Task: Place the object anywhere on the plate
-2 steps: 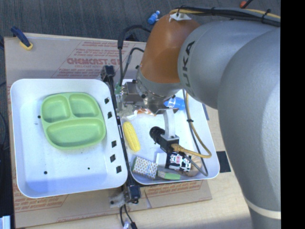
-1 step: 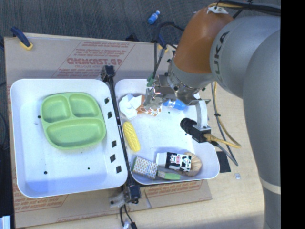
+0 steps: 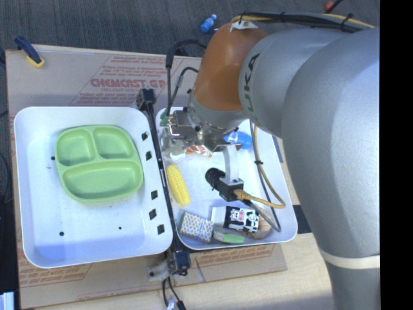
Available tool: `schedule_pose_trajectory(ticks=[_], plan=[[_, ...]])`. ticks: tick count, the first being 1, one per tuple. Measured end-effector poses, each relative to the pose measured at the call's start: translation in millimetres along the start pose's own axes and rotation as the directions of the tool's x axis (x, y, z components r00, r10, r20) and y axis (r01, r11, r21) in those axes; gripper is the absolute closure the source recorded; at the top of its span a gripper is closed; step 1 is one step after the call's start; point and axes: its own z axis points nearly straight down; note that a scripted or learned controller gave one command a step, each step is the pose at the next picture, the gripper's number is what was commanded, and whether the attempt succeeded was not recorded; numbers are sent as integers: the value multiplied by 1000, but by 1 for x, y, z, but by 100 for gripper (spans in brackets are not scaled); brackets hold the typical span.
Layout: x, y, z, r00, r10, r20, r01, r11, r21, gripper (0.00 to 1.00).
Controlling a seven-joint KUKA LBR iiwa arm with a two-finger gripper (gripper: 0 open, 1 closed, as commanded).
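Camera view, from above the bench, has the green plate lying bare in the left bin, while the arm reaches down into the right bin. Its end effector sits low near that bin's upper left corner, close to the divider, and I cannot tell how it is set because the wrist hides it. Something orange and white peeks out just beneath it, too blurred to name, so which object is meant for the plate is not clear from where I stand. Candidates lie below: a yellow corn cob by the divider, a patterned block, and a black-and-white box. The risk I see is clutter: a grasp so near the wall could come up bare, or nudge the corn cob, and a loose hold might drop the object crossing the divider.
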Motion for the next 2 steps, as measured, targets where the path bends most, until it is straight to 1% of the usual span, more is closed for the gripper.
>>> schedule_pose_trajectory(ticks=[1, 2], plan=[[1, 62, -10, 1000, 0, 0, 0, 1000, -4, 100], [36, -28, -10, 1000, -1, 0, 1, 1000, 0, 100]])
